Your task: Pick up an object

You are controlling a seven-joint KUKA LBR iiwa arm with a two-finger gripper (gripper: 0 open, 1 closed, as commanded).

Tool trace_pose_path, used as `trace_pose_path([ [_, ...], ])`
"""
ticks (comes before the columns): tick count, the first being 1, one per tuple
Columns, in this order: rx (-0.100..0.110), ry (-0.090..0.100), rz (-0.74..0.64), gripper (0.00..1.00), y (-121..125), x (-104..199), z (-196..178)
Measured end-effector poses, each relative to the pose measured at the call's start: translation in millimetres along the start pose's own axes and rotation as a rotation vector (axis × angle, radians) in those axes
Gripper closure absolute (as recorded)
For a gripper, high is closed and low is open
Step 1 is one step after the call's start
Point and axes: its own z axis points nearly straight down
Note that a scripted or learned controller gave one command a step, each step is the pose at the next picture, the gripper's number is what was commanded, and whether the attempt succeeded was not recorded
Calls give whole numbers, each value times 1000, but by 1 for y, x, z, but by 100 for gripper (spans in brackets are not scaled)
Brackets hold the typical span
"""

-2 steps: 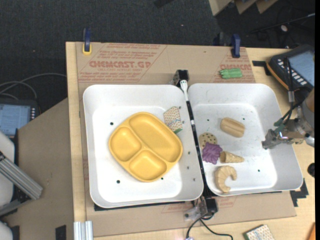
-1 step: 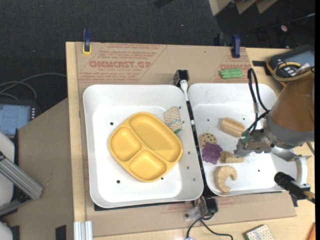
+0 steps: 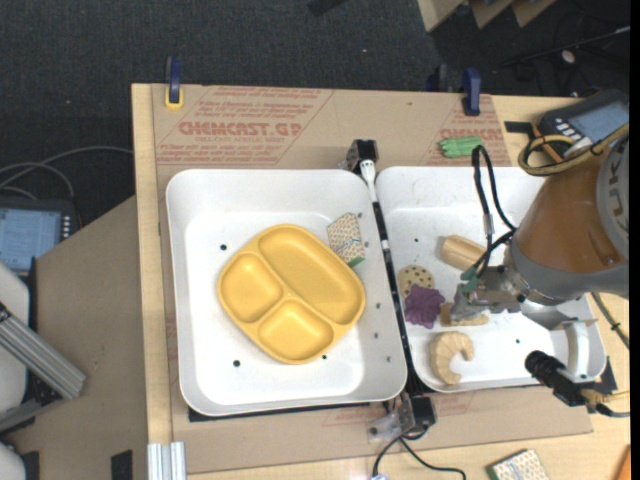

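Croissant sits loose near the purple grapes; gripper hangs low beside them, probably lining up a grab, can't tell its state.

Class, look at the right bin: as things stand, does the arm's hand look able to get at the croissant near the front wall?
Probably yes. The hand hangs in the right bin just behind the croissant, whose top is uncovered. The purple item lies off to one side, apart from it.
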Motion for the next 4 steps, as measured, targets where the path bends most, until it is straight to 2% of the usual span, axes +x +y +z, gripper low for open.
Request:
trace_pose_path([
  [1, -14, -6, 3, 100, 2, -23, -75],
  [2, 1, 0, 1, 100, 0, -6, -34],
  [4, -1, -1, 3, 100, 0, -2, -20],
])
